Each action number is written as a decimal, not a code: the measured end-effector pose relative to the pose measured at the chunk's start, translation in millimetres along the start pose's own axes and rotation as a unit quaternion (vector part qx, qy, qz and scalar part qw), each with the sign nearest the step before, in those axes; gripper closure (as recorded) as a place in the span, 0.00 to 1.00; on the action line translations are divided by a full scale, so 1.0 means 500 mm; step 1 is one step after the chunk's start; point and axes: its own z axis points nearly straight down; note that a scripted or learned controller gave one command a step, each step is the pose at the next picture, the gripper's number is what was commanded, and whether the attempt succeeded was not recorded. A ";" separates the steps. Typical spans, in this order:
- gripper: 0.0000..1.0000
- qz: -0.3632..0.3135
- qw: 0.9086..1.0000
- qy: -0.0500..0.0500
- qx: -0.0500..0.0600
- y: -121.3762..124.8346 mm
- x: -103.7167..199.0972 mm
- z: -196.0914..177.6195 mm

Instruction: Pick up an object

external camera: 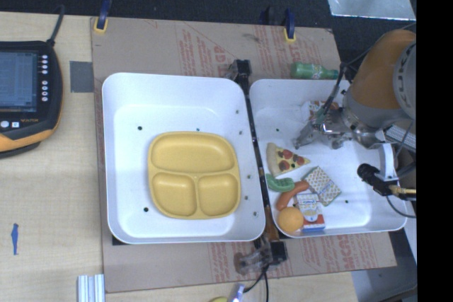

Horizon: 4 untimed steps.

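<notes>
Two shallow white bins were seated side by side on a cardboard sheet (pixel 177 35) clamped to the bench. The left bin (pixel 120 152) was occupied by a yellow divided tray (pixel 193 174) with three compartments. In the right bin (pixel 354 212), the toy items were grouped against the near-left wall: a pizza slice (pixel 286 159), a green pepper (pixel 278 184), a checkered cracker (pixel 322 184), a small printed carton (pixel 309 211) and an orange (pixel 290 221), the last resting in the near-left corner. The gripper (pixel 308 139) was positioned low over the far half of the right bin, just above the pizza slice, with its fingers spread apart and nothing seen between them. A green bottle (pixel 315 71) lay outside the bin's far edge. A teach pendant (pixel 27 99) rested at the left of the bench.
</notes>
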 end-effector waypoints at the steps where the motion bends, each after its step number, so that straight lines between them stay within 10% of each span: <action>1: 0.00 0.001 1.000 0.000 -0.002 0.066 -0.096 -0.003; 2: 0.00 0.001 1.000 0.000 0.007 0.135 -0.048 -0.003; 3: 0.00 0.001 1.000 0.000 -0.003 0.141 -0.115 -0.167; 4: 0.00 0.000 1.000 -0.001 -0.008 0.149 -0.102 -0.041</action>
